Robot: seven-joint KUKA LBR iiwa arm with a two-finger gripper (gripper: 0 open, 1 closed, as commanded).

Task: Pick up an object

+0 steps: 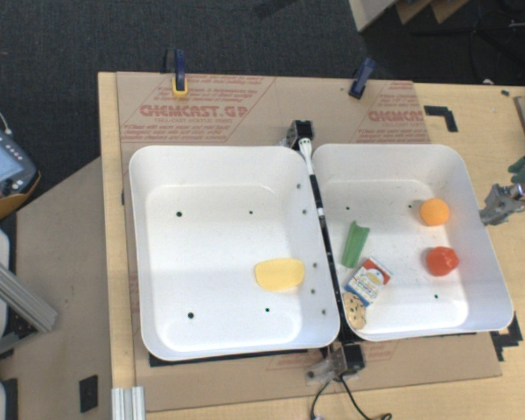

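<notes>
Brown table [245, 103] with printed lettering, bearing two white bins side by side. At the far right edge, outside the right bin [472, 182], the claw [506, 201], small and partly cut off; spread of its tips impossible to tell. Nearest to it, inside the right bin: orange ball [434, 213], then red tomato-like ball [441, 260] just below. Farther left: green block [356, 244], snack packet [367, 281], cookie [354, 311]. Alone in the left bin [157, 234]: yellow lemon-shaped piece [279, 275].
</notes>
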